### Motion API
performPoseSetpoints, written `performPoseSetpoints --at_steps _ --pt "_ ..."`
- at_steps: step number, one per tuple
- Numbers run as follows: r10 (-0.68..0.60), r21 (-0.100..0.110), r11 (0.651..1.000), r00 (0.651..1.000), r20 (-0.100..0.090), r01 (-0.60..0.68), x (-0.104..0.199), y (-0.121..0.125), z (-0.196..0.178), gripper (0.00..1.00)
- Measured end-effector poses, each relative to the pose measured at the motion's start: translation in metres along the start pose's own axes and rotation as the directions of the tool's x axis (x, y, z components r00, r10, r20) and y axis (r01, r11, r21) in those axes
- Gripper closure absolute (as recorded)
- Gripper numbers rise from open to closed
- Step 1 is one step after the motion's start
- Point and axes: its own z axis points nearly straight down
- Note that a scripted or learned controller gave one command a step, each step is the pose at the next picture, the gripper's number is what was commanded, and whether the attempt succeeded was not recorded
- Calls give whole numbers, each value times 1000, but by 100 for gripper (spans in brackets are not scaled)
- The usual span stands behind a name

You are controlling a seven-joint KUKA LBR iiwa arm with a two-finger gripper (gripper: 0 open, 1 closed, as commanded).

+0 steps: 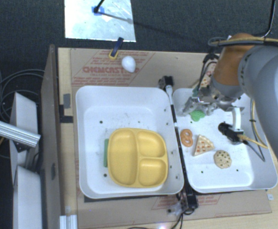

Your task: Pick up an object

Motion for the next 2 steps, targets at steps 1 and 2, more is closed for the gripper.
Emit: performPoseSetpoints --at_steps 1,2 --pt "-1 -10 1000 1000 0 1 1 3 -17 100" --pt "-2 -9 1000 1000 0 2 1 3 -16 0"
